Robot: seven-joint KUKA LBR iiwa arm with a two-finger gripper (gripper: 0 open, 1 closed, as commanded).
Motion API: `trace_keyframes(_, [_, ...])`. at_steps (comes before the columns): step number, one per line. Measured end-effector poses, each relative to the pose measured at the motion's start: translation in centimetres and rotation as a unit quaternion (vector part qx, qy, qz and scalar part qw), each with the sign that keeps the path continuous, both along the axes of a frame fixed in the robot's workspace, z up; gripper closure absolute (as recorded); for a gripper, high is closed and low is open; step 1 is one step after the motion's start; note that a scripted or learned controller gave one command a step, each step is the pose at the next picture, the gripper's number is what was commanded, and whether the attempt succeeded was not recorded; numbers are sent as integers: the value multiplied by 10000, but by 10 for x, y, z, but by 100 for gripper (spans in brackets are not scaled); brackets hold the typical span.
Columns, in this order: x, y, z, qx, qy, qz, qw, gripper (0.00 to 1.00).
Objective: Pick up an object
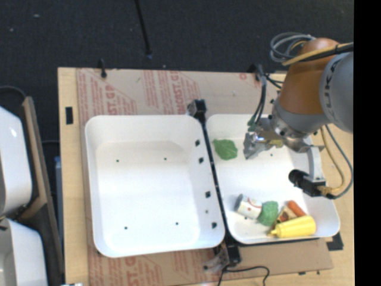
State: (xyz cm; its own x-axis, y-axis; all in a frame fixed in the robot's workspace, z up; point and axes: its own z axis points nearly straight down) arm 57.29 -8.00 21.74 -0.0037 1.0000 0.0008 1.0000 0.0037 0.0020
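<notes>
the end effector (252, 148) hangs over the right bin (271, 170), just right of a green object (225, 149); its opening can't be told. a yellow bottle (294, 227) lies at that bin's near edge.

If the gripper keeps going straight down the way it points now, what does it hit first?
Probably bare floor of the right bin. The gripper hangs just right of the green object, apparently apart from it, though depth is hard to judge from this slant.

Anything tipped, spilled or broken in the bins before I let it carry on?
Nothing stands out. The right bin holds a green object on its own beside the gripper, and a loose heap at the near edge: yellow object, orange piece, green piece and white item. No spill or damage shows.
</notes>
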Motion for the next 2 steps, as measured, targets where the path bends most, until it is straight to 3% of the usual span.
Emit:
trace_keyframes(1, [-15, 59, 7, 2, 3, 5, 10000, 100])
trace_keyframes(2, [-37, 98, 14, 0, 5, -4, 10000, 100])
